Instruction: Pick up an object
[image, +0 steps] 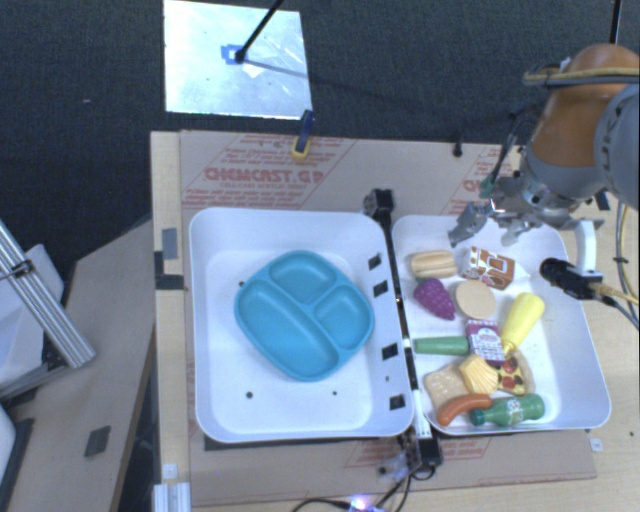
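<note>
Pick candidates all sit in the right shallow white bin (590, 385), a cluster of plastic toy food. From the cluster centre, the round tan cookie-like disc (475, 300): tan bread-roll shape (432, 264) at 10 o'clock, orange-and-white printed carton (490, 267) at 12, purple grape bunch (434, 298) at 9, yellow squeeze bottle (523, 319) at 4, lying tilted. Below the disc: small magenta box with a label (484, 340), with a green cucumber-like stick (440, 346) touching its 9 o'clock side. Further toward 6: yellow ridged corn-like piece (478, 375), pizza slice with red dots (512, 374), tan cracker-like piece (441, 382), orange-red sausage (462, 407), and a green bottle (510, 409) lying flat along the near wall.

Two-finger gripper (492, 222) hangs at the bin's 12 o'clock wall, just above the carton. Fingers look spread apart, nothing between them; no toy lifted. Whether a tip touches the carton: can't tell. Grey arm with orange band (580, 110) enters from 2 o'clock.

Left shallow white bin (215, 330) holds a blue three-compartment plastic tray (303, 315), roughly centred, rotated off-square. The two bins touch along a black clipped seam (393, 300).

Both sit on a brown cardboard sheet with red print (265, 170). Shiny metal plate (236, 58) at 12 o'clock beyond it, yellow-and-blue clamp (302, 140) at the cardboard's far edge.
</note>
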